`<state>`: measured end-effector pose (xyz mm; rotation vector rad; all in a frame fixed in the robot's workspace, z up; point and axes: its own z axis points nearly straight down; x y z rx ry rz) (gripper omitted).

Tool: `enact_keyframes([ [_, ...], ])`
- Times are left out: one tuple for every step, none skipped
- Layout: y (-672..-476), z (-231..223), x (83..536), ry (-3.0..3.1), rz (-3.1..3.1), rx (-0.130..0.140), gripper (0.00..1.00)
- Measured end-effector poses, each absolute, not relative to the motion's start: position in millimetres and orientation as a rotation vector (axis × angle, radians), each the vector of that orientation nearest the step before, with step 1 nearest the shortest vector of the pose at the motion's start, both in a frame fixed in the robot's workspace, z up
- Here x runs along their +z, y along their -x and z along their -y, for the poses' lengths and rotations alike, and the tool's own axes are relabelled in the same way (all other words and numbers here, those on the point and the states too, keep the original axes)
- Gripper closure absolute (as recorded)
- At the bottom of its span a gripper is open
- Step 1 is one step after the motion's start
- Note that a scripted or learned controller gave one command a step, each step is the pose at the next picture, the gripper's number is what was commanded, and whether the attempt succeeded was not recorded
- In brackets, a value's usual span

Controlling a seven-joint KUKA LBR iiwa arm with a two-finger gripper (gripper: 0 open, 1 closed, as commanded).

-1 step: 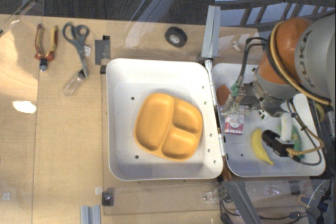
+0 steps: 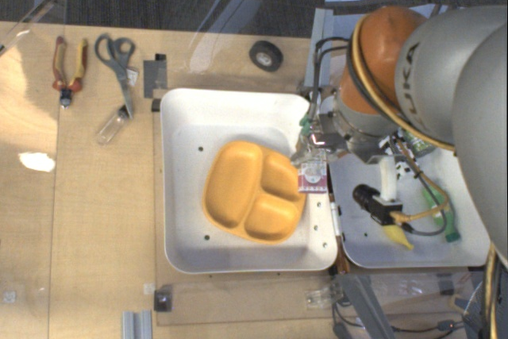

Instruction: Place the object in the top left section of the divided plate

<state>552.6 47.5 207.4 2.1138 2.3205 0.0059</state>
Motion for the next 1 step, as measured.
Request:
enact_keyframes([
  [-552.6, -47.4, 207.4, -2.113, -2.320, 0.006, 0.00],
])
